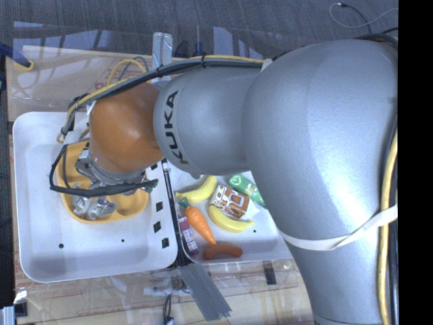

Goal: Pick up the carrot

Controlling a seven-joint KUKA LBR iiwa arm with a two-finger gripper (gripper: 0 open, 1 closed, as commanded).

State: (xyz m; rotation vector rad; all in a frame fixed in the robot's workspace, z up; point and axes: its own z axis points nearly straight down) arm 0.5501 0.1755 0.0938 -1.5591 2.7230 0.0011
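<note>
Gripper: the two-finger gripper (95, 205) hangs low over the left shallow white bin (40, 249), above a yellow bowl-like object (132, 210); whether its jaws are spread or pressed together cannot be told.
Arm: the grey KUKA arm with the orange band (122, 131) covers much of both bins.
Carrot: the small orange carrot with a green top (199, 223) lies in the right white bin (267, 239), near the divider, well apart from the gripper.
Neighbours: a yellow banana (200, 190) just above it, a printed snack packet (231, 201) beside it, a reddish sausage-shaped piece (222, 252) below.
Advice: the step likely calls for crossing to the right bin, aligning across the carrot's narrow width, and descending clear of the banana.
</note>
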